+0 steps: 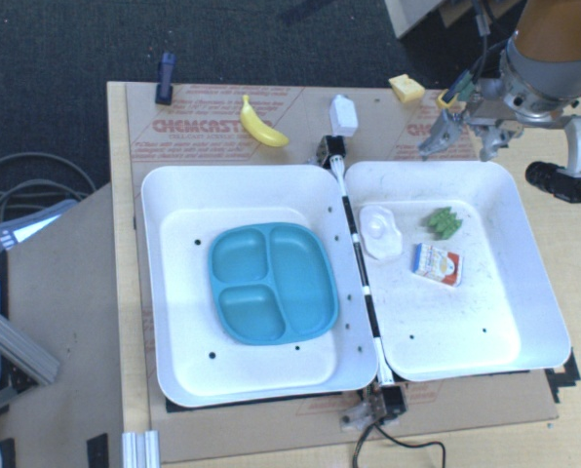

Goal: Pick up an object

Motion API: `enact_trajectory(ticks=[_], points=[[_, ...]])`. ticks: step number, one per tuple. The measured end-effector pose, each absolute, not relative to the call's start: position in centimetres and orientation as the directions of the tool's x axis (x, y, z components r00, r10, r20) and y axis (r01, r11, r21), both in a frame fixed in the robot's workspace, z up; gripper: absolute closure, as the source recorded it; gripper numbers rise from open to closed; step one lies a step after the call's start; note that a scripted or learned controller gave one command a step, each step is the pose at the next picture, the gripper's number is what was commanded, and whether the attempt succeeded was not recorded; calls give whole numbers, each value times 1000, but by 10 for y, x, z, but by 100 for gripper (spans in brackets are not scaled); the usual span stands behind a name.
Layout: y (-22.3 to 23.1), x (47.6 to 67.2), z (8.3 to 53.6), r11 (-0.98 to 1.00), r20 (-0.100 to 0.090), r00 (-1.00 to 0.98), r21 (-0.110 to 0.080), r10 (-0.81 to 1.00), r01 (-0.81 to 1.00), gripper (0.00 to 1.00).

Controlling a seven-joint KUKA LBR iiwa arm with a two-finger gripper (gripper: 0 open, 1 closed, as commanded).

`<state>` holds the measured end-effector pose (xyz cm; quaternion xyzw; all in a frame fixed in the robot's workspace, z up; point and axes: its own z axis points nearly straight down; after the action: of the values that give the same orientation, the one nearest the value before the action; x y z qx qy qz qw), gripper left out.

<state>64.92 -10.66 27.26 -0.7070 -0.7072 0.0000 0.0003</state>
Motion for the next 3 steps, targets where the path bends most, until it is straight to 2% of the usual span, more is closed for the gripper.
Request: enact_trajectory(ticks=[1, 2, 3], points=[[-122, 618, 150, -1, 0, 1, -2, 1000, 1000, 0], [-148, 624, 84, -1, 1, 1, -4, 1000, 1000, 0], [-152, 666, 85, 0, 0, 0, 1, 1000, 1000, 0]])
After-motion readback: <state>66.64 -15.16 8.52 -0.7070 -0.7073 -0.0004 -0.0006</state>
